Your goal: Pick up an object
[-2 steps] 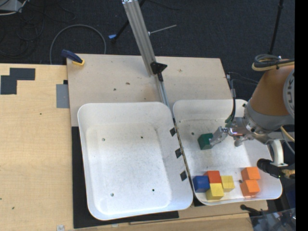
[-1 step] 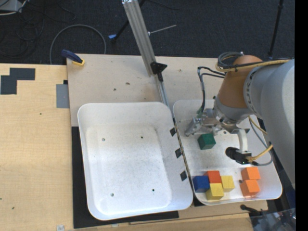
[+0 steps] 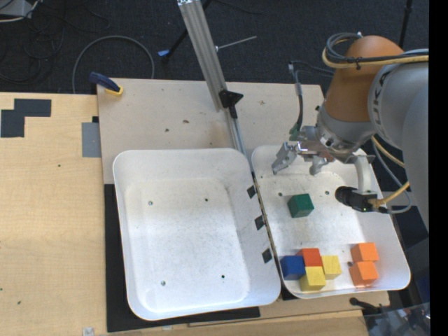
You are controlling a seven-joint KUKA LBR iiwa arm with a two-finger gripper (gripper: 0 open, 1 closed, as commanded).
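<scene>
Two shallow white bins rest side by side on the table (image 3: 161, 110): the left bin (image 3: 140, 166) and the right bin (image 3: 392, 275). The right bin holds seven small blocks. One green block (image 3: 301, 205) lies alone near the bin's middle; it is a dark green cube with a slightly lighter top face. One blue block (image 3: 292, 267), one red-orange block (image 3: 311, 257) and two yellow blocks (image 3: 330, 266) (image 3: 314, 278) form a touching cluster at the near edge. Two orange blocks (image 3: 365, 252) (image 3: 362, 274) sit one behind the other near the bin's right corner. The grey arm (image 3: 402, 110), with its orange band (image 3: 353, 75), reaches in from the right. The end effector (image 3: 301, 161) hangs over the far part of the right bin, its two fingers (image 3: 281, 161) spread wide with nothing between them, well apart from the green block.
</scene>
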